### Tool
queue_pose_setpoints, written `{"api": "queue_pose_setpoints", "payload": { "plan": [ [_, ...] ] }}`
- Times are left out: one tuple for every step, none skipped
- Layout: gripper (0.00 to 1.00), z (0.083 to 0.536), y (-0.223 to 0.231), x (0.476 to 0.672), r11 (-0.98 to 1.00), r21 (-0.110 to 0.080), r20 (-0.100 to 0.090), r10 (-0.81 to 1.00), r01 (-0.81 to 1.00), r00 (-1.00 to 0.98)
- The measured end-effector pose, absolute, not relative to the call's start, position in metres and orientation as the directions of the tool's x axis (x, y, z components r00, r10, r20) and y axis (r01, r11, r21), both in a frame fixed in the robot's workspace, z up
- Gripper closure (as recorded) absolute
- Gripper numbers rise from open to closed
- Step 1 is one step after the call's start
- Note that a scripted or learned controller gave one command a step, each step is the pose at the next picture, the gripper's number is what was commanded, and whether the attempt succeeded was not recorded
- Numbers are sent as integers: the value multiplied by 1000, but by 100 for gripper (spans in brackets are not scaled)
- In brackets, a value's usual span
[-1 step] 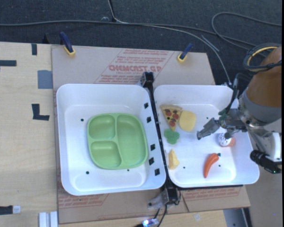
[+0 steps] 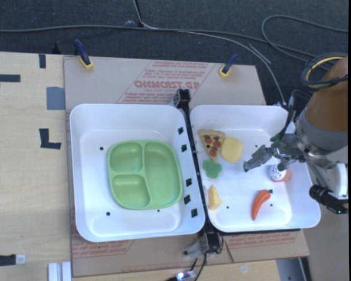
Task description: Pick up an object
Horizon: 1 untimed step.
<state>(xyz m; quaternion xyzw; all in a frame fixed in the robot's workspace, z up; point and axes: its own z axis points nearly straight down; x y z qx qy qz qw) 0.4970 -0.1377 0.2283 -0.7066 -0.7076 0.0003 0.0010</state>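
The right bin (image 2: 245, 115) holds several toy foods. A pizza slice (image 2: 211, 143) lies at its upper left with a pale yellow piece (image 2: 232, 149) beside it. Below them sit a green broccoli (image 2: 212, 169) and a small yellow piece (image 2: 213, 198). An orange-red pepper (image 2: 260, 204) lies near the front. A small white and red object (image 2: 278, 173) rests at the right, partly under the arm. My gripper (image 2: 262, 159) hangs over the middle right of this bin, reaching leftward, just above the white and red object and right of the pale yellow piece. Nothing visible is held in it.
The left bin (image 2: 85, 157) carries a green divided plate (image 2: 144, 174). A black divider strip (image 2: 190, 157) runs between the bins. Both bins rest on cardboard (image 2: 164, 81) held by two clamps. Cables cross the dark floor behind.
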Motion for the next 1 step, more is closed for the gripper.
{"api": "queue_pose_setpoints", "payload": {
  "plan": [
    [0, 181, -133, 503, 1, -6, 1, 1000, 1000, -1]
  ]
}}
